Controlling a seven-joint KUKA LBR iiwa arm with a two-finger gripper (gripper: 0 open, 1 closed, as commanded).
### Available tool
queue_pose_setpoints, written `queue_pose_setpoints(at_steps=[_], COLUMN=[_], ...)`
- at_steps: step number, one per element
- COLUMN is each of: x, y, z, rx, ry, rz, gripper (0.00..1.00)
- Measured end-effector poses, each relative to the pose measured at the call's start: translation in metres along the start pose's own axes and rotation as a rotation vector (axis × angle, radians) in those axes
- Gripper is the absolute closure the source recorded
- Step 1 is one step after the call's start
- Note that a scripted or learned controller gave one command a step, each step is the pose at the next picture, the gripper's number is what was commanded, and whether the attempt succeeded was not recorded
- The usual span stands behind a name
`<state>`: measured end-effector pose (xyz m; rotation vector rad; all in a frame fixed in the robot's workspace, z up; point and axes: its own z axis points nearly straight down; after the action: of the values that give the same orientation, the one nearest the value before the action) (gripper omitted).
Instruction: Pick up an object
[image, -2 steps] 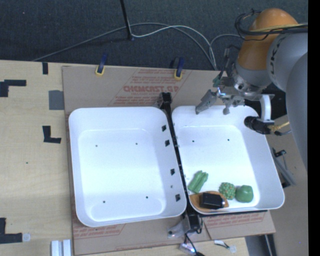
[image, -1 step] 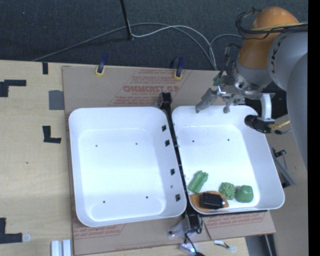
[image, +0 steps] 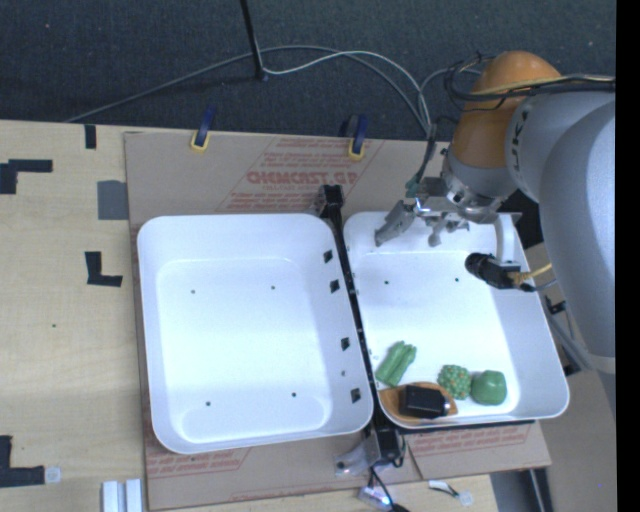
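My gripper (image: 411, 236) hangs over the far edge of the right bin (image: 440, 300). Its two grey fingers are spread open with nothing between them. The objects lie at the bin's near end, well away from the gripper: a long green ridged piece (image: 396, 362), a bumpy green piece (image: 455, 379), a rounded green piece (image: 489, 387), and a black block (image: 424, 402) resting on a flat orange-brown piece (image: 396, 399) in the near left corner.
The left bin (image: 240, 330) stands beside the right one, with a black clip strip (image: 345, 300) along the shared wall. Both bins rest on a cardboard sheet (image: 280, 175) on the wooden bench.
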<state>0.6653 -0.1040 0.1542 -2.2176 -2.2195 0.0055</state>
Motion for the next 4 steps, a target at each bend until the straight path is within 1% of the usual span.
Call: queue_pose_setpoints(at_steps=[1,2,3,4], x=[0.002,0.002,0.002,0.009], y=[-0.002,-0.002,-0.002,-0.002], z=[0.064,0.066,0.056,0.011], rx=[0.001,-0.004,-0.005,-0.009], ry=[0.0,-0.001,-0.001,0.0], rz=[0.0,0.0,-0.001,0.0], gripper=[0.0,0.0,1.0,1.0])
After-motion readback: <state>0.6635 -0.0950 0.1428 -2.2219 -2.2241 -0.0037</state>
